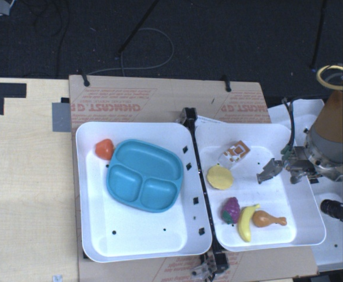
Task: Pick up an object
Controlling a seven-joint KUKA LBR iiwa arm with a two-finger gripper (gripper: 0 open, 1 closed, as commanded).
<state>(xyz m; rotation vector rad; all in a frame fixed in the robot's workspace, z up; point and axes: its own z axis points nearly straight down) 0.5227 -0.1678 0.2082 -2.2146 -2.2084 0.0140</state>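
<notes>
My gripper [270, 171] hangs over the right side of the right bin [303, 207], reaching in from the right with nothing visibly in it. To its left lie a small white and brown box [235, 153] and a flat yellow round piece [220, 178]. Toward the bin's front sit purple grapes [231, 209], a yellow banana [246, 222] and a brown chicken drumstick [268, 220]. The gripper is apart from all of them; the box and the yellow piece are the nearest.
The left bin [95, 216] holds a blue divided plate [145, 175] and a small red-orange fruit [104, 149] at its back left corner. A black divider [199, 181] runs between the bins. Cables hang by the arm's wrist [321, 157].
</notes>
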